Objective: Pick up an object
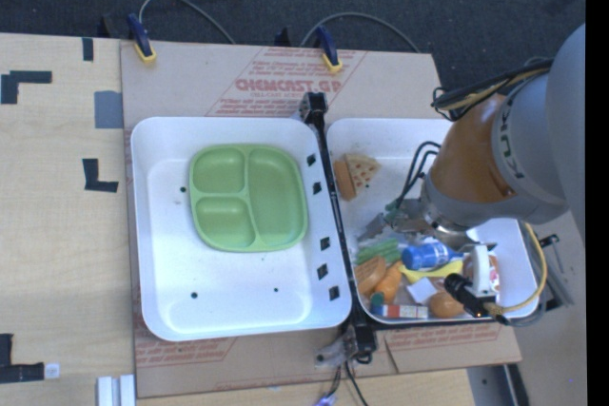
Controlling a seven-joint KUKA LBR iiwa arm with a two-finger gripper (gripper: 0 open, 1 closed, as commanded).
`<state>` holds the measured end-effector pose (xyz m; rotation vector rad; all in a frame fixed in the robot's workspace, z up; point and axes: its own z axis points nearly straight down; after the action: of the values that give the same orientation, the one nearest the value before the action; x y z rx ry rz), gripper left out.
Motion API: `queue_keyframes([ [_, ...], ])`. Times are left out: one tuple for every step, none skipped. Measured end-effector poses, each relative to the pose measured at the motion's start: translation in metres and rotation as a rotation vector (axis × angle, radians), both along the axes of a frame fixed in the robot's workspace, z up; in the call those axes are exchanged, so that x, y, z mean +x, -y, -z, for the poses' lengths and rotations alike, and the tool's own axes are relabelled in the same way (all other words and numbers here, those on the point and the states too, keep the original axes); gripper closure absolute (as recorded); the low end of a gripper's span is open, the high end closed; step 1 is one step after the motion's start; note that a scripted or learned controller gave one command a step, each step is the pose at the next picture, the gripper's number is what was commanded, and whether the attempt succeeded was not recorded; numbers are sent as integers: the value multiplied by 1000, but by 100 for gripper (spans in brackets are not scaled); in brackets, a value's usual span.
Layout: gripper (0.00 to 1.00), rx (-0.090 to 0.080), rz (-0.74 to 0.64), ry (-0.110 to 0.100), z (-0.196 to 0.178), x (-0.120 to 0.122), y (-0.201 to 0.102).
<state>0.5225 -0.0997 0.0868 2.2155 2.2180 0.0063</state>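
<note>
On the left side of the bench, the left bin (152,233) holds a green divided plate (249,198), lying flat with its three compartments facing up. Just beside it to the right, past the black clips on the shared rim, sits the right bin (385,140), and that is where every candidate for picking lies. Near its upper left corner is a tan slice of toy bread (354,173), well apart from the rest. Toward the near wall a heap is crowded together: something green (378,251), orange carrot-like pieces (381,277), a blue bottle (425,255), a yellow piece (430,275), and a white tube with red markings (481,270) at the right end. My gripper (385,222) reaches down just above this heap, beside the green piece, with my orange-banded wrist (466,162) over the bin's right half. Whether my gripper is spread or clenched I cannot tell, and I see nothing held in it.
</note>
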Motion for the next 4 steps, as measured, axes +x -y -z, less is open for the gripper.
queue_keyframes([
  [0, -1, 1, -2, 0, 18, 64],
  [0, 2, -1, -6, -51, 95, 16],
  [0, 2, -2, -7, -98, 120, -45],
  [0, 1, 1, -9, -97, 111, -48],
])
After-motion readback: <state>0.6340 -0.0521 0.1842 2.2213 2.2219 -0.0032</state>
